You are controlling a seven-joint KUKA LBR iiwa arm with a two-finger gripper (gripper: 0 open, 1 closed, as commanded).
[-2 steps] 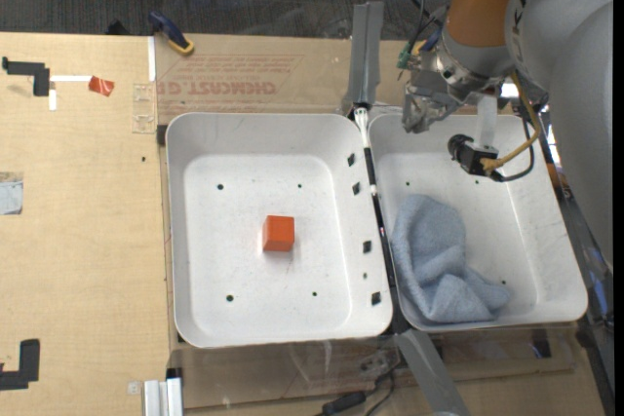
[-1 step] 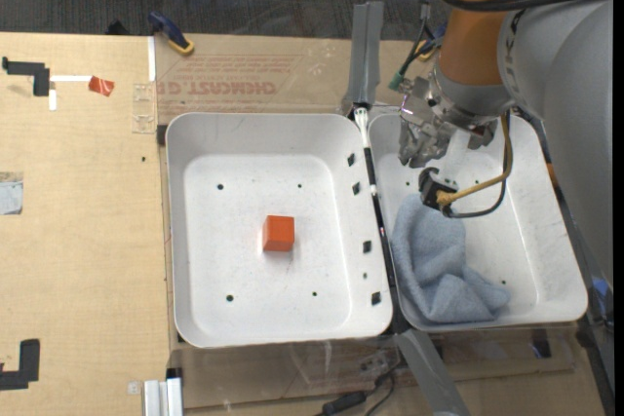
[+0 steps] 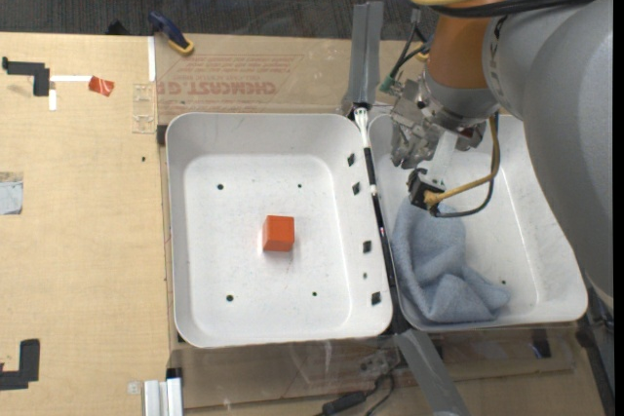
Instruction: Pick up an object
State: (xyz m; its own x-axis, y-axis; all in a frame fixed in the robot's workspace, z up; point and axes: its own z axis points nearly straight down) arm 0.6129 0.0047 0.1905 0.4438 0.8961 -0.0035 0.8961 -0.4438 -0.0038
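1. The likeliest failure, I judge, is a closing on nothing: the soft, crumpled grey-blue cloth lies low in the right-hand shallow white plastic bin, below and slightly toward the near side of the two-finger metal claw. A descent that stops short, or lands on a flat fold, would give the claw little to bite.
2. A limp cloth may also bunch or slide out under a shallow pinch; that is a guess from how it lies.
3. The claw hangs close to the divider between the two bins, so a drift toward the left could clip that wall.
4. The small orange-red cube sits well apart from the claw, in the middle of the left-hand white bin, across the divider.
5. The grey arm with its orange band reaches in from the right, wrist bent downward, the claw above the far end of the right bin.
6. Whether the claw is apart or together I cannot tell; nothing is seen in it.
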